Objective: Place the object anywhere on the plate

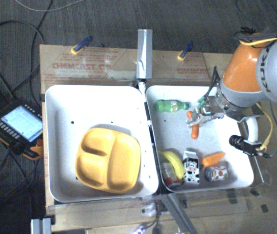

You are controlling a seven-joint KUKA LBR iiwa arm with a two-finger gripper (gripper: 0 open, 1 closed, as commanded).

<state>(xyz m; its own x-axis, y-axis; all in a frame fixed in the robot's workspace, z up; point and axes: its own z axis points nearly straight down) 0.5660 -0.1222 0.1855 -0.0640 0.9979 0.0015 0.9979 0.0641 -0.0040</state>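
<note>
At the far left a handheld screen device (15, 126) is lying off the surface (99, 65), partly cut by the frame edge, its display glowing but unreadable. The left bin (55, 101) is carrying the yellow divided plate (109, 160), which is sitting toward the bin's 5 o'clock corner with its compartments showing bare. A metal post (144, 52) is standing at 12 o'clock between the two bins. In the right bin (236, 179), a green bottle (171, 106) is lying on its side near the 11 o'clock corner. Along the 6 o'clock wall a banana (174, 163) is lying over something dark and hard to make out, just beside a small carton (191, 167) with black markings, then an orange carrot-shaped piece (213, 158) touching a small can (216, 173). The pincer (200, 117) is hanging over the bin's upper middle, and a small orange object (194, 128) is showing at its tips; it is too small and blurred to tell whether the tips are clamping it or merely standing over it, so I cannot tell if the pincer is clenched or released. The arm (248, 77) is reaching in from 3 o'clock, its orange band hiding the bin's 1 o'clock corner.
</note>
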